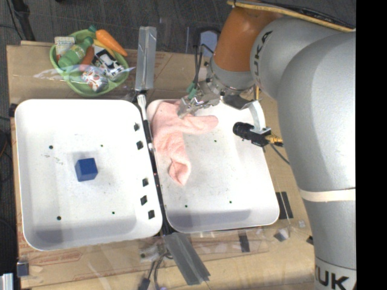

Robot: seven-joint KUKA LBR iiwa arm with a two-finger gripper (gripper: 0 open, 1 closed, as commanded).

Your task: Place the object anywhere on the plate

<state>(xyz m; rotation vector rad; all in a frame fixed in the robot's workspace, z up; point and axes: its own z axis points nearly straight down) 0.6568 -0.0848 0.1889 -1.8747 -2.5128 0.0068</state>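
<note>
Camera view from above: grey arm with orange band reaching in from the right, its pincer [192, 103] at the top edge of the right white bin [242, 186], touching a crumpled pink cloth [175, 139]; whether its fingers stand wide or narrow cannot be told. Small blue cube [86, 168] lies alone on the floor of the left white bin [36, 210], well apart from the pincer. Green bowl of toy foods [91, 62] rests on the bench [175, 62] behind the left bin.

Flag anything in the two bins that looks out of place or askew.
The pink cloth lies crumpled in the right bin, bunched against its left wall beneath the gripper. The blue cube sits alone in the left bin.
</note>
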